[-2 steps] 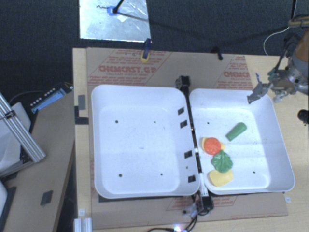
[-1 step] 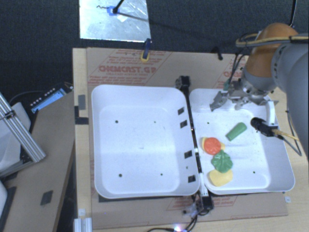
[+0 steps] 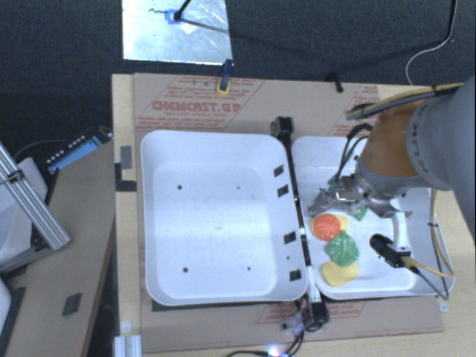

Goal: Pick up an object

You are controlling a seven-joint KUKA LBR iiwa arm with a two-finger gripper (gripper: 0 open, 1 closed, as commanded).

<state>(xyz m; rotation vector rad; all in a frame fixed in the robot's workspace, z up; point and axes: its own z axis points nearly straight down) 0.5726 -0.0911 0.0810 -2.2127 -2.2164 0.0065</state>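
Orange object [image 3: 326,226] lying in right bin [image 3: 312,155] beside green piece [image 3: 343,248] and yellow piece [image 3: 340,274]; gripper [image 3: 343,197] hovering just above-right, finger state indiscernible.

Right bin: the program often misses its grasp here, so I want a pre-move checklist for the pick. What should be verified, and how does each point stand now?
1. Objects within reach in the right bin: ok. An orange object, a green object and a yellow object lie there.
2. Gripper over that bin: ok, it sits just above the orange object.
3. Object already held: cannot tell.
4. Targets separated: not ok. The three objects lie close together, the green one touching its neighbours.
5. Room from the bin wall: not ok, they lie near the left wall.
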